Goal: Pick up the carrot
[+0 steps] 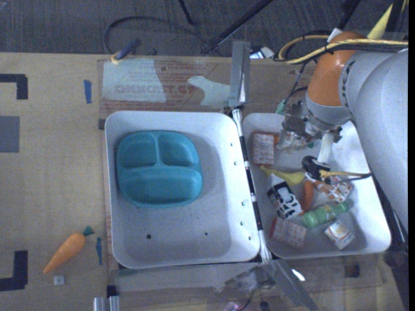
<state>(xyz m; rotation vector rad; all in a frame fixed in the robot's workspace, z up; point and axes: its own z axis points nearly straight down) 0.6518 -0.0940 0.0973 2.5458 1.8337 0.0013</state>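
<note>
— So where's the arm point(382, 109)?
— It reaches in from the right, bulky grey links over the right bin's point(379, 238) far corner, the orange band point(329, 76) bent down toward the wrist. The hand point(306, 135) hangs over the upper part of that bin, just beside a reddish packet point(263, 148).
— Open or closed?
— I cannot tell; the wrist hides how it stands, and nothing shows as gripped.
— What lies under it?
— A heap: a yellow piece point(288, 173), a black and white pack point(284, 199), a green bottle point(324, 214), a small orange stick point(308, 193), a striped carton point(334, 188), a reddish pouch point(288, 232) and a silvery packet point(340, 233) near the front.
— And the carrot?
— The carrot point(65, 251) is well apart from all that, out on the counter point(45, 173) left of the left bin point(214, 225), near the front corner, lying at a slant with its green top toward the bin.
— Anything in the left bin?
— A teal tray point(159, 167) with three compartments, sitting toward its back left.
— Else on the counter?
— Blue tape bits point(87, 91) and black corner marks point(18, 86) at the left edge.
</note>
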